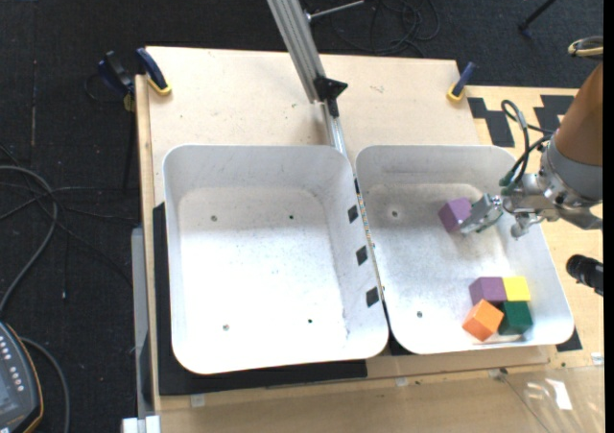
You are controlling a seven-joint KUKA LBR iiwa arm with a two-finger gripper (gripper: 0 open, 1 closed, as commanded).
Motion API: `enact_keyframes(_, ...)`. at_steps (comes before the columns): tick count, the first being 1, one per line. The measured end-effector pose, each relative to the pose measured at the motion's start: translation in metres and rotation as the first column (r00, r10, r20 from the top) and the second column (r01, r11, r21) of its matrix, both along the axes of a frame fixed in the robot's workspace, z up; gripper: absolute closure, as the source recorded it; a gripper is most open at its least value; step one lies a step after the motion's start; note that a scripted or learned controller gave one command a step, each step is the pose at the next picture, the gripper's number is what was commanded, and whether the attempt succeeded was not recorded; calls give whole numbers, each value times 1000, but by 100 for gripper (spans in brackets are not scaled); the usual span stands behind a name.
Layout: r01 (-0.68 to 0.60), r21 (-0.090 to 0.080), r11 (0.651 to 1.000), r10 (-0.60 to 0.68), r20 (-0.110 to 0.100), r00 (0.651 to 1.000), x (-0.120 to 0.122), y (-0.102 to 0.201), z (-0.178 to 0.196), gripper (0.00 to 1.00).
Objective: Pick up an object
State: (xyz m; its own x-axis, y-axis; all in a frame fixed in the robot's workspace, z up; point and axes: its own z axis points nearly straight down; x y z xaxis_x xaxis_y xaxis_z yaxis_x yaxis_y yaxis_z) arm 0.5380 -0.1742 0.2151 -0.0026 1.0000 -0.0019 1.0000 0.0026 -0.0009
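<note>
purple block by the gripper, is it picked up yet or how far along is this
Done: the arm has reached into the right bin and the gripper is at the lone purple block. In hand: the block sits right against the fingertips, but a closed grasp can't be confirmed and it does not look raised. Left: securing it and lifting. The cluster of four blocks sits untouched near the bin's front.

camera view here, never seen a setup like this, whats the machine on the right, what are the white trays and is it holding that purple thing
One camera looks down at a slant on a wooden bench. On it sit two shallow white bins, the left bin and the right bin. The robot arm reaches in from the right, ending in a gripper. A purple block sits right at the gripper; whether the jaws clamp it is unclear. Near the right bin's front corner lie four more blocks, bunched together: purple, yellow, orange, green.
</note>
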Motion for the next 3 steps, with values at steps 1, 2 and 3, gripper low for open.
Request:
enact_keyframes(1,-2,2,1000,2,-2,1000,56,4,-112,0)
enact_keyframes(2,-3,0,1000,3,8,1000,124,18,-119,0)
enact_keyframes(3,-3,-1,1000,3,4,1000,122,17,-109,100)
